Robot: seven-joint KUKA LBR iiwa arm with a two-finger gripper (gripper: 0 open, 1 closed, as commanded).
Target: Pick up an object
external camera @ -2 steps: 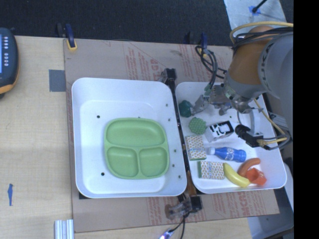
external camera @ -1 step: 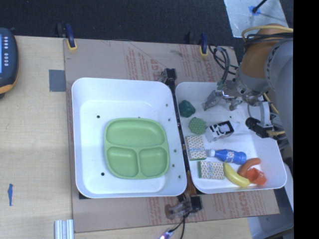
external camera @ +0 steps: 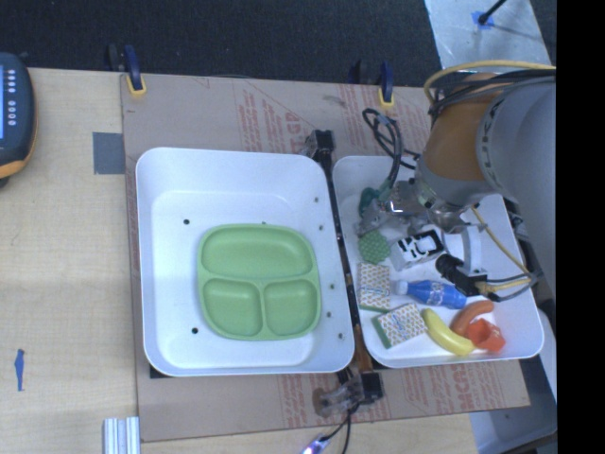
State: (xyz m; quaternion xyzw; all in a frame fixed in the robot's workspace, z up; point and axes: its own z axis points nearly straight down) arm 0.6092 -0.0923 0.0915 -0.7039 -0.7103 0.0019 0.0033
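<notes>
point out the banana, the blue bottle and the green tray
banana [external camera: 446,334], camera view, middle of its curve
blue bottle [external camera: 439,294], camera view, middle of its body
green tray [external camera: 257,252], camera view, its long top compartment

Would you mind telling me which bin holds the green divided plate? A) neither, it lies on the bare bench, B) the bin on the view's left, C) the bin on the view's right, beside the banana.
B: the green divided plate lies flat in the left bin, while the banana and the other small items sit in the right bin.
</notes>
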